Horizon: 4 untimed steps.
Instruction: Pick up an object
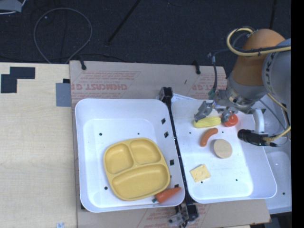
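— Looking at the far edge of the right bin, what can't you make out?

— The gripper mostly. Its fingers sit low over the corn cob, one dark finger at the cob's left end, but whether they are spread or pinching the cob, I cannot tell. A red, tomato-like piece is partly hidden behind the gripper's right side.

— And the arm?

— The arm comes in from the right, its orange band bent steeply down, wrist pointing toward the bin's far edge.

— The rest?

— A sausage and a round tan disc lie mid-bin, a cheese wedge nearer the front edge. In the left bin, a yellow tray; a carrot at the front right corner.
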Each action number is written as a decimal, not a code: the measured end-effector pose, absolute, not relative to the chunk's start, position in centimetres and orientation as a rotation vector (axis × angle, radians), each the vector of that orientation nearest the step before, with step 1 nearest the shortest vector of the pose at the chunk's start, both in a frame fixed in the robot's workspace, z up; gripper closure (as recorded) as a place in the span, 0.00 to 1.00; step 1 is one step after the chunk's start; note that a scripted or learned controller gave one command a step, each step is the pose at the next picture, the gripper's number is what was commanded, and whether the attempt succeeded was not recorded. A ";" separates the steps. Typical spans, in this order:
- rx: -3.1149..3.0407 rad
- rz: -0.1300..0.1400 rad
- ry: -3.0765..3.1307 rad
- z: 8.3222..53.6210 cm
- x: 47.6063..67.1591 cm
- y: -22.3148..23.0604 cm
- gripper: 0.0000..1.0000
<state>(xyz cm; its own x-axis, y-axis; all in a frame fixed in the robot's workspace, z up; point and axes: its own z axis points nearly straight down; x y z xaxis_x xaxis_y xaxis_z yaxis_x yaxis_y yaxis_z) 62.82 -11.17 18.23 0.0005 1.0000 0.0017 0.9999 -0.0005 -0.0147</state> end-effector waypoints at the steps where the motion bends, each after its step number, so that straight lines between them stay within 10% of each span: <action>1: -2.220 0.001 -2.222 19.0 63.1 -11.2 0.00; 3: -2.228 -0.004 -2.231 9.6 62.7 -11.4 0.00; 4: -2.234 -0.011 -2.230 11.1 62.9 -11.4 1.00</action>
